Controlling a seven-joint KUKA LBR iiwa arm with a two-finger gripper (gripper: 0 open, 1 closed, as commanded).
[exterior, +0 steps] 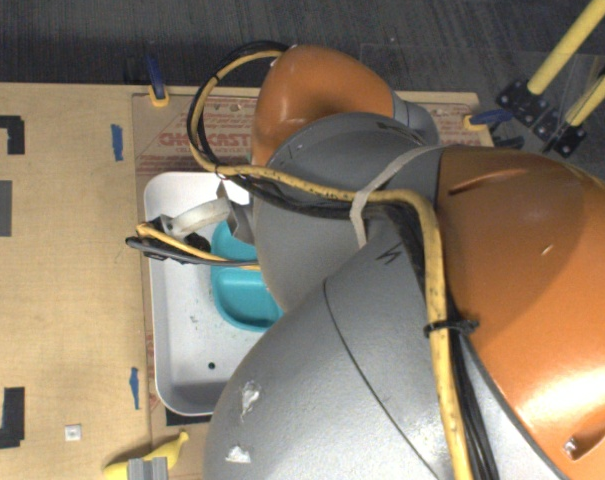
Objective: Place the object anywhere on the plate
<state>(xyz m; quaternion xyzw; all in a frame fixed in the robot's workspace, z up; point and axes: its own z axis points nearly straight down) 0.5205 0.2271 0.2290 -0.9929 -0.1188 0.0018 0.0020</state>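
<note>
I see one grey arm [382,298] covering most of the frame, one white bin [177,358] at nine o'clock, one teal plate [244,298] inside it, gripper state I cannot tell.

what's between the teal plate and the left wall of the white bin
In the camera view, bare white bin floor with a few dark specks lies between the teal plate and the left wall of the white bin.
</note>
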